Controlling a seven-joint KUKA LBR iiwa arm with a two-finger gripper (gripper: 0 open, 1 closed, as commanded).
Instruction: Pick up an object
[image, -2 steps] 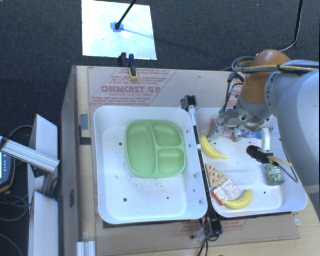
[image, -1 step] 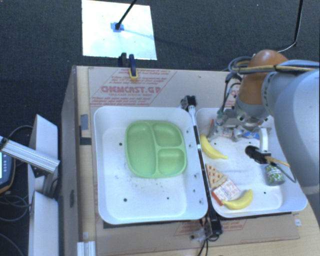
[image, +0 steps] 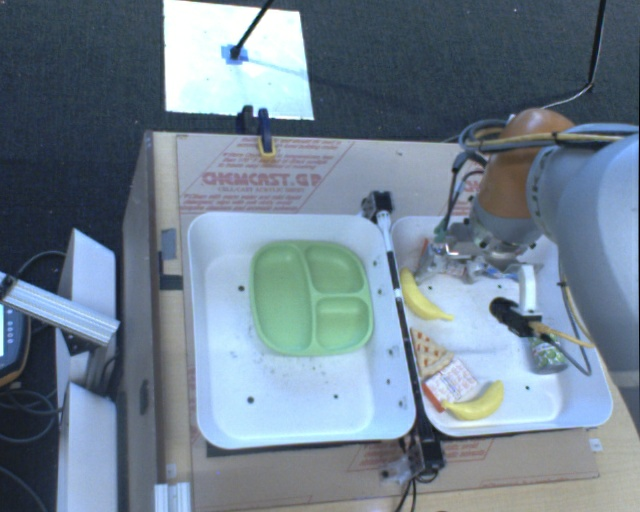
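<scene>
Overhead, at a slant: a grey arm (image: 590, 200) with an orange band (image: 518, 165) reaches in from the right over a bench (image: 270, 180) covered by a brown sheet with red lettering, on which two shallow white bins sit side by side.

Its gripper (image: 450, 258) hangs low over the far end of the right bin (image: 598, 400), close to the wall that bin shares with its neighbour. Whether the gripper is spread or pressed together cannot be told from this angle, and nothing can be seen held in it.

The things on offer all lie in the right bin. A yellow banana (image: 424, 300) lies just below the gripper, hard against the shared wall, running from the far left towards the near right; whether the gripper touches it is unclear. Nearer the camera along the same wall is a waffle-patterned wedge (image: 430, 352), and just beside that a small red-and-white packet (image: 452, 380). A second banana (image: 478, 401) curves along the packet's near side, touching it or nearly so, close to the bin's front wall. A small grey-green object (image: 547, 355), too blurred to name, lies apart from these towards the bin's right side, under the arm.

The left bin (image: 200, 300) holds a pale green divided plate (image: 310, 297), lying flat in the middle of the bin's far half with its three compartments facing up. It is well apart from the gripper.
</scene>
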